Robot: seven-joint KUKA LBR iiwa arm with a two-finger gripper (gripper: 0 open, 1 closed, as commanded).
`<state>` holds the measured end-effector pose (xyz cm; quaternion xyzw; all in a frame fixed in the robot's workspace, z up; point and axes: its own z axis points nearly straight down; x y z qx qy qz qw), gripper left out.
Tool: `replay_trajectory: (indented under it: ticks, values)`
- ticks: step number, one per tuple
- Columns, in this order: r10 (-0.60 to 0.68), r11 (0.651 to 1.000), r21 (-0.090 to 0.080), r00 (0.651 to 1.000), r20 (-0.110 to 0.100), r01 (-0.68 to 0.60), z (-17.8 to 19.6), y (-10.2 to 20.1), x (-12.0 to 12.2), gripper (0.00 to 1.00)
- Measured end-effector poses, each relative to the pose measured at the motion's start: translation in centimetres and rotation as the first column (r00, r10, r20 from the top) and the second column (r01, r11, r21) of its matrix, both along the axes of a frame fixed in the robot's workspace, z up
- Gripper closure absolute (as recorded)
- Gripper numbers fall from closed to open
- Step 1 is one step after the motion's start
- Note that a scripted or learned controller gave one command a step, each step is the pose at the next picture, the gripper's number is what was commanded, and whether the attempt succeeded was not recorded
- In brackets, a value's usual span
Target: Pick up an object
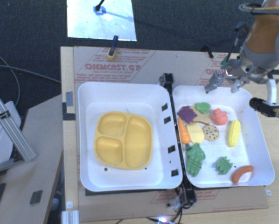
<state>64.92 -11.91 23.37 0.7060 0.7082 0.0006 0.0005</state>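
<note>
The right bin point(263, 148) holds several toy foods: a purple piece point(187, 114), a green piece point(203, 107), a red piece point(219, 116), a yellow corn cob point(233, 132), a cookie point(211, 133), an orange carrot point(184, 130), a leafy green point(194, 158), a small green piece point(223, 164) and a sausage point(242, 173). My gripper point(224, 84) hangs over that bin's back rim, above and behind the green and red pieces. It is open, and nothing sits between its fingers.
The left bin point(88, 101) carries a yellow divided plate point(124, 139). A black hinge strip point(174, 134) runs between the bins. A shiny metal sheet point(101, 13) lies at the back, with a blue-yellow tool point(113, 48) by it.
</note>
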Motion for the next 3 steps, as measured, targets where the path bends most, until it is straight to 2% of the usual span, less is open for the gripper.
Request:
replay_trajectory:
  ticks: [1,2,3]
  values:
    - [-0.003,1.0,0.003,1.0,-0.014,0.003,-8.3,1.3,-7.9,0.0]
    - [-0.003,1.0,-0.004,1.0,0.006,0.003,-12.1,-4.0,-2.5,0.0]
    - [0.004,1.0,-0.001,1.0,0.008,-0.004,-10.2,-1.7,2.3,0.0]
